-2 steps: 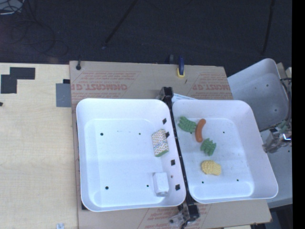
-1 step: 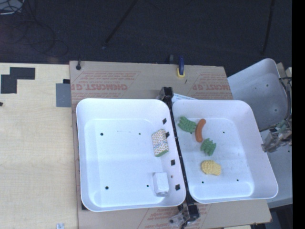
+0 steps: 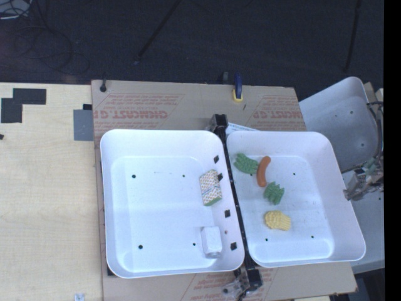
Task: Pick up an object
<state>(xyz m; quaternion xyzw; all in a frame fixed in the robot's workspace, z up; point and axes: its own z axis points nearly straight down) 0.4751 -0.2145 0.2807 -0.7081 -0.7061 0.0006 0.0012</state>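
The right bin holds a knobbly green piece, an orange sausage-shaped piece, a smaller green piece and a yellow corn-like piece. Against the right wall of the left bin lie a patterned pouch and a white block. My gripper hangs at the far right, just outside the right bin's right rim and apart from every object. It is small and blurred there.
A black divider strip runs between the two bins. Both bins rest on a cardboard sheet. A grey arm link stands behind the right bin's far right corner.
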